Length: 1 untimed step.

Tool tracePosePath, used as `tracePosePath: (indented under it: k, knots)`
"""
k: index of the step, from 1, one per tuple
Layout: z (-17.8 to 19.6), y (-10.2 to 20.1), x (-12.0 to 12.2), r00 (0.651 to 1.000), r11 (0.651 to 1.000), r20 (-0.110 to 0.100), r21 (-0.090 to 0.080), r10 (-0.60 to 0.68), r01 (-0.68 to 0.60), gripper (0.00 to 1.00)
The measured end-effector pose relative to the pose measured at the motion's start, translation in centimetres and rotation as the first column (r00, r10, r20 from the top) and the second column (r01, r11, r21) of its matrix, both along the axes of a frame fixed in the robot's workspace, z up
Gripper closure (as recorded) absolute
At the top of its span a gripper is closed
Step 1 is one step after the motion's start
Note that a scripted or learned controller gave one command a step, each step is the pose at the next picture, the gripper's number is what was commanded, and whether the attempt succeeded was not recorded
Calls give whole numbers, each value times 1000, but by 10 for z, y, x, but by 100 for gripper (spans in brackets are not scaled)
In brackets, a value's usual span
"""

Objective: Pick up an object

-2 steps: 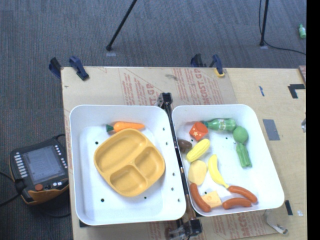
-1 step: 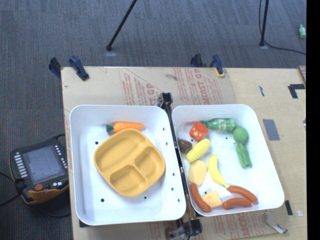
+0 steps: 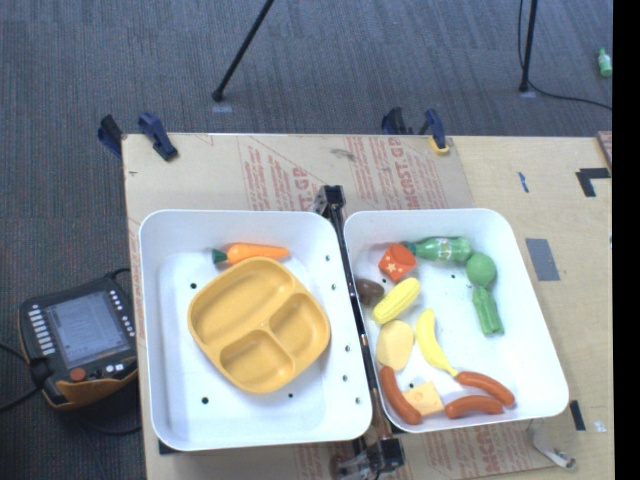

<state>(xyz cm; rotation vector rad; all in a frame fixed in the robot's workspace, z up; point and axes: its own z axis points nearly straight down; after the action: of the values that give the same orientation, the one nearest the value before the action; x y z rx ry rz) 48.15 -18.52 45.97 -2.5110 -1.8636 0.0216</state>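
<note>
The left bin [image 3: 170, 268] holds a yellow three-compartment plate [image 3: 259, 325] and an orange carrot [image 3: 255, 253] lying at the plate's far edge. The right bin [image 3: 520, 298] holds toy food: a red pepper piece [image 3: 397, 262], a green bottle-like vegetable [image 3: 441, 249], a green round-headed vegetable [image 3: 484, 290], a corn cob [image 3: 397, 300], a dark brown piece [image 3: 369, 290] by the left wall, a pale yellow potato [image 3: 395, 345], a banana [image 3: 432, 341], a cheese wedge [image 3: 424, 399] and three sausages [image 3: 484, 387].
Both bins sit on a cardboard-covered bench [image 3: 300, 168] held by blue clamps [image 3: 155, 133] at its far edge. A teach pendant [image 3: 78, 340] lies on the floor to the left. Tripod legs [image 3: 245, 38] stand on the carpet behind.
</note>
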Motion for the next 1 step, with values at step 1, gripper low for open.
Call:
tracePosePath:
  k: [1]
  knots:
    - [9, 1, 1, 1000, 1000, -2, 0, 10, -10, 100]
